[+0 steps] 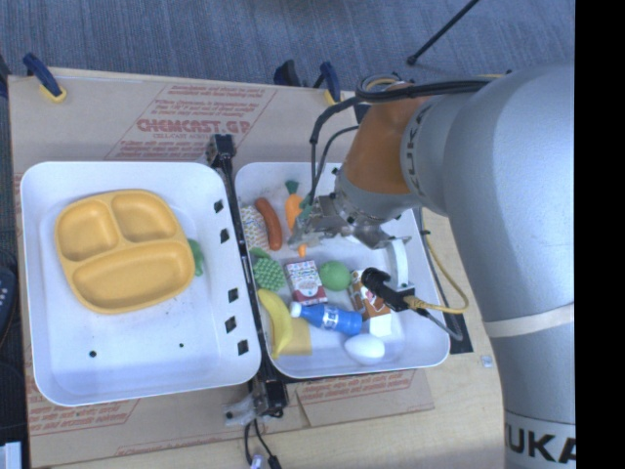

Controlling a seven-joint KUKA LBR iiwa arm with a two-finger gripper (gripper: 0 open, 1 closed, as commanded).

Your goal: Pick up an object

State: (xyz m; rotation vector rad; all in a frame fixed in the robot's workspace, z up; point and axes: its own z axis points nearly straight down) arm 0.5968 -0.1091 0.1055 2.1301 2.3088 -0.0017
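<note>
The right bin (415,360) holds several toy foods: a red sausage (269,223), an orange carrot (293,204), a small red and white carton (306,282), a green ball (335,275), a yellow banana (275,322), a blue bottle (330,318) and a white egg (366,348). My gripper (311,225) hangs low over the upper middle of this bin. It is just right of the sausage and carrot and above the carton. Nothing can be seen held in it.
The left bin (59,360) bears a yellow divided plate (122,247) with a small green piece (198,258) at its right edge. The big grey arm (488,184) covers the right bin's upper right side. A green leafy piece (266,270) lies beside the carton.
</note>
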